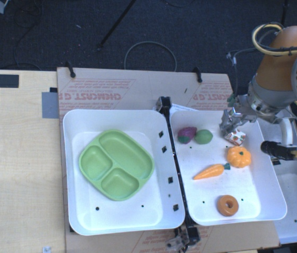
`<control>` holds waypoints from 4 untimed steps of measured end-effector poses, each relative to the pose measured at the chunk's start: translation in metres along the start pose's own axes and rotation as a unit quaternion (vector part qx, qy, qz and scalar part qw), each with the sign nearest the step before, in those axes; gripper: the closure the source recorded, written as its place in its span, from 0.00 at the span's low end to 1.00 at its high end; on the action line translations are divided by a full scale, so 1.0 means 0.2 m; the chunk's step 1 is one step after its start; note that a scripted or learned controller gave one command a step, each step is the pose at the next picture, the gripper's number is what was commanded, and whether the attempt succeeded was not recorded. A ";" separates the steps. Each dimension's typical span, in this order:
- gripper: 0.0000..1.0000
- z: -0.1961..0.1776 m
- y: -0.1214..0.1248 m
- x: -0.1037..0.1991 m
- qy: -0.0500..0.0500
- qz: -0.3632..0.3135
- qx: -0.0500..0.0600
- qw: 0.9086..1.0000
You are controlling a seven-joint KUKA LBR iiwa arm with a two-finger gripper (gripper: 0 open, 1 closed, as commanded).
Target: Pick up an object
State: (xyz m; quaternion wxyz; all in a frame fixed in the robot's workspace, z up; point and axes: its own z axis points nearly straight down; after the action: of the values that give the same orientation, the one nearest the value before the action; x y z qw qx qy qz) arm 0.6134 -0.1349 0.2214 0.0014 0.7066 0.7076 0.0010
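Where the pincer [236,126] is lowered, at the far right part of the right bin [264,204], a small white object [237,137] with red marks is seen just under its tips. Its shape is blocky, but it is too small and partly covered to be named with certainty. Whether it is touched by the fingers or only stands below them cannot be told, and how far the pincer is open cannot be told either, since the metal parts are blurred together. An orange pumpkin [239,157] is placed just near of the white object, and a carrot [210,172] lies to its left. A purple vegetable [187,134] and a green round fruit [204,136] are set side by side further left. A doughnut [227,205] is found at the near side. A green divided plate [116,164] is held in the left bin [80,215].
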 end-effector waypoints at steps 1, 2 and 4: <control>1.00 -0.01 0.00 0.00 0.000 -0.001 0.003 1.000; 1.00 0.03 -0.05 0.30 0.001 -0.001 0.004 1.000; 1.00 0.00 -0.08 0.80 0.001 -0.001 0.004 1.000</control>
State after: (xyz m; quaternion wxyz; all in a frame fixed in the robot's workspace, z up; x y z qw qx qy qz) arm 0.5977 0.0255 0.2220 -0.0024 0.7056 0.7086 -0.0010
